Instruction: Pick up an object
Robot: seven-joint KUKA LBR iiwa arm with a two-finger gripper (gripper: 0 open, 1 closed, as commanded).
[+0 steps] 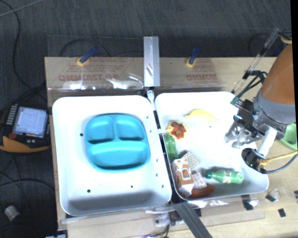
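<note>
The gripper (238, 134) is seen over the right bin (215, 100), its state indiscernible, right of a green bottle (224, 176).

I have a single fixed camera mounted above the bench (56, 66), looking down at a slant from some height, far enough back that both white bins sit whole in frame: the left bin (66, 160) and the right bin (213, 100) side by side. Dark carpet (25, 38) borders the bench at the top and left. The arm (281, 84) enters my picture from the right edge.
</note>
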